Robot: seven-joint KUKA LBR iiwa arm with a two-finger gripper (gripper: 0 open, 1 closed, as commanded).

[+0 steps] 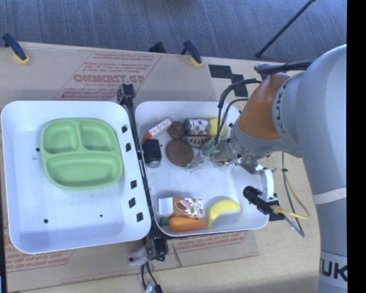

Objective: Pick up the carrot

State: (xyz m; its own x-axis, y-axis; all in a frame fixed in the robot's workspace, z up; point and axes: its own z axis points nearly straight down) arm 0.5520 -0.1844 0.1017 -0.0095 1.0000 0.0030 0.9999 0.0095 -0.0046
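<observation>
A shallow white left bin (pixel 18 182) is seen on the left half of the bench, and a light green plastic divided plate (pixel 81 152) with three compartments lies flat in its upper half. Just to the right, a shallow white right bin (pixel 147 113) is placed against it, the two being joined along a black clipped seam.

In the upper part of the right bin, a small black cylindrical object (pixel 151 152) lies near the left wall, with a red and white wrapped stick (pixel 159 128) above it. Two round brown items (pixel 179 145) are found beside these, then a small printed can (pixel 197 127) and a yellow piece (pixel 214 127) partly hidden by the arm.

Along the bin's lower edge, an orange and white printed carton (pixel 187 206) is set, and the orange plastic carrot (pixel 184 224) lies on its side directly below it, touching the carton and resting against the lower rim. A yellow plastic banana (pixel 222 210) lies just to the carrot's right.

The clear-fingered two-finger gripper (pixel 202 157) is positioned over the middle of the right bin, well apart from the carrot. Whether its fingers are parted or closed cannot be told.
</observation>
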